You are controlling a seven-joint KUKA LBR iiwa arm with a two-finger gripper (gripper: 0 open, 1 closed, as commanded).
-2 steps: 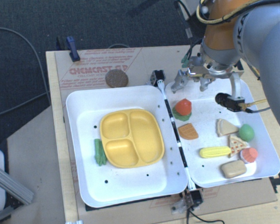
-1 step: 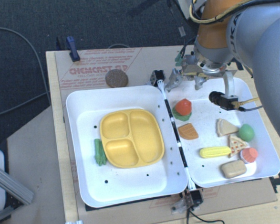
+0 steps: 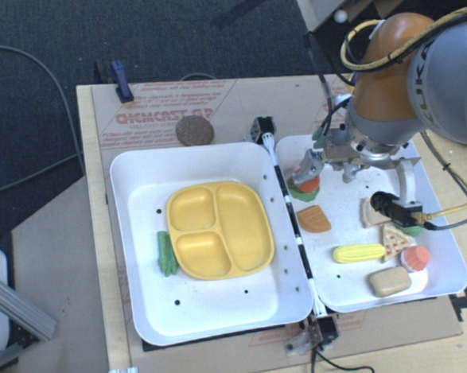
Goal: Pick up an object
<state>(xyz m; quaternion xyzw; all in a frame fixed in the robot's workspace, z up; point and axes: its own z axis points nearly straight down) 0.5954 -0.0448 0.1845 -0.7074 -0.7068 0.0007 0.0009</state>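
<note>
While the gripper (image 3: 307,171) hangs over the right bin (image 3: 443,275) (finger state cannot be told), centre on the red-and-green toy (image 3: 304,187) at the bin's left wall, descending vertically to avoid clipping that wall.

I count two white bins (image 3: 146,307), one yellow divided plate (image 3: 218,228) and one green pea pod (image 3: 166,253). Near the hand (image 3: 351,161) lie six toy foods: corn (image 3: 358,253), bread slice (image 3: 313,218), pizza slice (image 3: 394,241), tan roll (image 3: 389,281), pink round (image 3: 415,258), red-green piece (image 3: 304,186).
</note>
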